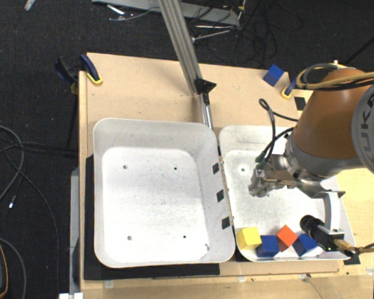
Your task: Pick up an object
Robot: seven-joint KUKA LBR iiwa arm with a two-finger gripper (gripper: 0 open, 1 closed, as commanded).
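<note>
Over the bare middle of the right-hand bin, the gripper hangs at the end of the arm, low above the white floor, with no object seen in its grasp. Whether it is open or closed I cannot tell from this slanted look down. Everything worth picking lies toward the bottom of the view from it, in a row along that bin's near wall: a yellow block in the corner by the divide between the bins, then a blue block just beside it, an orange block, and a second blue block. They sit close together and some seem to touch. The yellow block is the nearest candidate, almost straight toward the near wall from the gripper and only slightly toward the other bin, so the coming move looks like a short shift that way and then a descent. None of the blocks shows a clear long axis; they look roughly cubical, so approach angle probably matters less than finding room, since the wall on one side and the blue block on the other crowd the yellow one. The left-hand bin has no blocks in it, and a spare blue block rests on the bench, well apart from the gripper.
</note>
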